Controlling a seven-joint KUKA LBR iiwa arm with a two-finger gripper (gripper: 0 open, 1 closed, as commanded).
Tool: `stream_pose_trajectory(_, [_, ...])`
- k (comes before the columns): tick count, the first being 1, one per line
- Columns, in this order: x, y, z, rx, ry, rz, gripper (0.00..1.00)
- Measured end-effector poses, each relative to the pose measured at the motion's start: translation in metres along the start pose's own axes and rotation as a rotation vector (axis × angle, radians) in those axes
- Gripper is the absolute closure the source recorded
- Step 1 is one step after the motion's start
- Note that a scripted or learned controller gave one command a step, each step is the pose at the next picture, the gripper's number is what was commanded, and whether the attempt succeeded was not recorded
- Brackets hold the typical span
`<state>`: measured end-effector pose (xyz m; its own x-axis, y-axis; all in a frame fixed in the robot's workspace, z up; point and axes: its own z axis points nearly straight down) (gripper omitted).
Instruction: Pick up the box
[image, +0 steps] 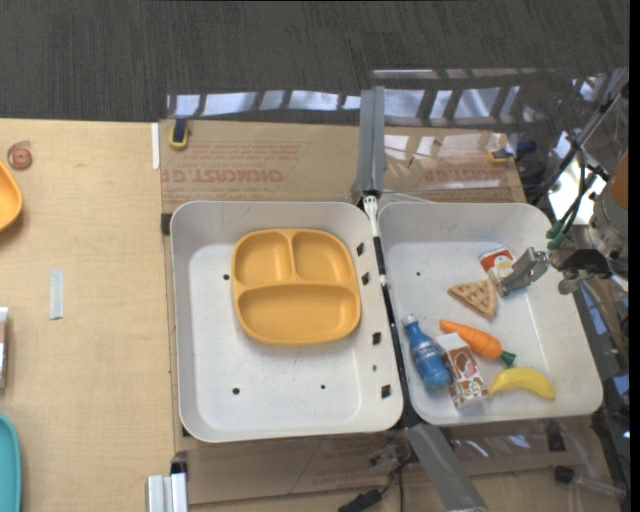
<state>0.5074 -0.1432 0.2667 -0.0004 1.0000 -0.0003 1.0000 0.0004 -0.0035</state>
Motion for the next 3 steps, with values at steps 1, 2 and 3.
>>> stream_pose_trajectory(1, [-0.017, 0.085, 0.081, -0.001, -0.001, 0.061, 0.0])
stream_pose_trajectory(2, [-0.056, 0.123, 0.175, -0.003, -0.001, 0.232, 0.0])
stream_pose_trajectory(3, [-0.056, 0.123, 0.166, -0.002, -0.002, 0.23, 1.0])
